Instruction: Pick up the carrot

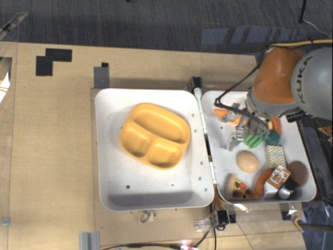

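Note:
The carrot (225,114) is a small orange piece lying near the back left corner of the right bin (225,160). Part of it is hidden under the gripper's body. My gripper (238,138) hangs over the left half of that bin, just in front of and slightly right of the carrot, pointing down at the bare bin floor. Nothing shows in its grasp. The grey arm with its orange band (276,77) reaches in from the right above the bin's back edge.
The right bin also holds a green toy (256,140), a beige ball (248,161), an orange-red sausage shape (261,180), a patterned block (275,153), a brown round piece (297,170) and small items along the front. A large yellow moulded tray (154,134) lies in the left bin (112,186).

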You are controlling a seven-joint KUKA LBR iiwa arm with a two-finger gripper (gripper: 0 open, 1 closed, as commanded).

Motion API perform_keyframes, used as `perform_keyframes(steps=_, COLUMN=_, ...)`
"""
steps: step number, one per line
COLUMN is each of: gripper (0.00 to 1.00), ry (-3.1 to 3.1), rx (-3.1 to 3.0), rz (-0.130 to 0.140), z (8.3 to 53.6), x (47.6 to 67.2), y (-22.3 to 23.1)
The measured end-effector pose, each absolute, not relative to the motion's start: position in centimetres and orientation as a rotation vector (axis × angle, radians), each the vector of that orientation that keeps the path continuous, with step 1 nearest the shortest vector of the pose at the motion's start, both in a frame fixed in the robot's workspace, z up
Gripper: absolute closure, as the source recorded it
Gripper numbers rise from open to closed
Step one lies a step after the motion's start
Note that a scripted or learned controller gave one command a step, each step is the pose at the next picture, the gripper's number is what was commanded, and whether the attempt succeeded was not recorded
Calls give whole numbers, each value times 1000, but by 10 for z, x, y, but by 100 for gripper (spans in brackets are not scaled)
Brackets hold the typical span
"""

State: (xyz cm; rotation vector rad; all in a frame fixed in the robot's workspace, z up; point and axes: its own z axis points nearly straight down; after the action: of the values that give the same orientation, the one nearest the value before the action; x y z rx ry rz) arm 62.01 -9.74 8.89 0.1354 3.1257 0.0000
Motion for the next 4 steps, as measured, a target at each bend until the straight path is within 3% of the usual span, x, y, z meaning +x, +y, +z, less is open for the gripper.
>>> perform_keyframes(steps=1, gripper=0, ry=3053, rx=861, rz=-5, z=90, x=650, y=-82)
perform_keyframes(steps=2, gripper=0, ry=2915, rx=1136, rz=3, z=136, x=654, y=-132)
perform_keyframes(steps=3, gripper=0, ry=2985, rx=938, rz=4, z=88, x=638, y=-114)
perform_keyframes(steps=4, gripper=0, ry=2974, rx=972, rz=4, z=89, x=608, y=-115)
